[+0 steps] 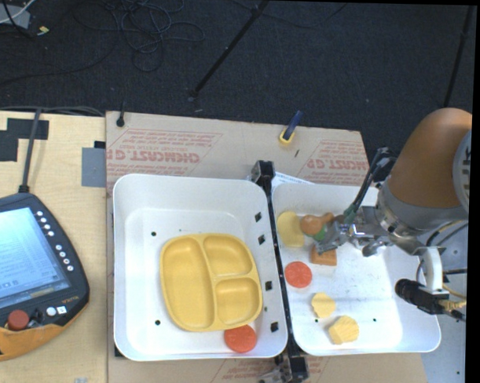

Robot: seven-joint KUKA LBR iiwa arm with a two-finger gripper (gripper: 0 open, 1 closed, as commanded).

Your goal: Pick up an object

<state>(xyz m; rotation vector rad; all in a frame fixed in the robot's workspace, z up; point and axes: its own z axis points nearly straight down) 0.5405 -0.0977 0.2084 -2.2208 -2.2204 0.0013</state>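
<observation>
The pincer (330,239) is down in the right bin (408,330), among a cluster of small pieces: an orange-brown lump (311,225) and a pale yellow disc (289,228) just beyond its tip, a brown block (325,258) touching or just under it. Whether it is spread or pinching anything I cannot tell. The step in hand looks like the reach-and-close on that cluster. Next it needs a firm close on one piece, then a straight lift; a red disc (298,274) and two yellow chunks (335,319) lie nearer the front, apart from it
</observation>
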